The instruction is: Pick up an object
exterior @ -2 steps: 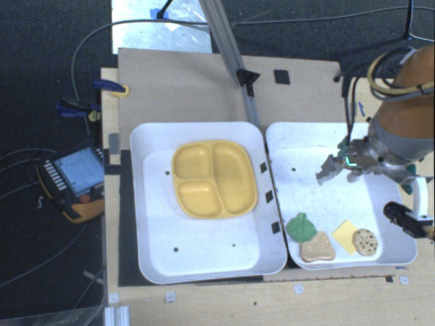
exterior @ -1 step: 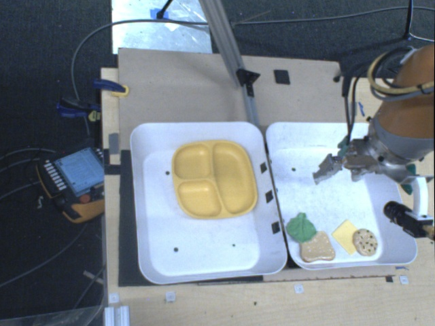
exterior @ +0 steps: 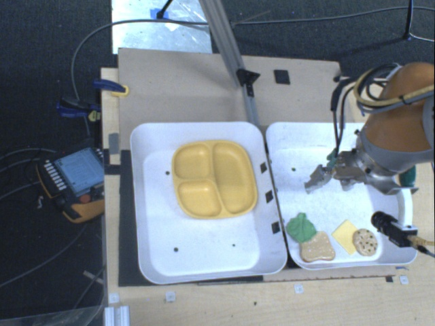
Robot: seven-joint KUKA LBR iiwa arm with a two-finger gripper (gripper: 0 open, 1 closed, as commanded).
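Observation:
My gripper (exterior: pixel 318 180) hovers over the middle of the right bin (exterior: pixel 299 145), pointing left, and I see nothing held in it. Along that bin's front edge lie a green leafy piece (exterior: pixel 300 227), a slice of toast (exterior: pixel 317 249), a yellow cheese square (exterior: pixel 344 236) and a round cookie (exterior: pixel 365 242). The green piece is the closest to the gripper, a short way below it. The grey and orange arm covers the bin's right side.
The left bin (exterior: pixel 156 202) holds a yellow plate (exterior: pixel 213 178) with three compartments, set toward its back. A grey pole (exterior: pixel 224 32) slants down to the bench behind the bins. A handheld device (exterior: pixel 73 178) and cables lie on the floor at the left.

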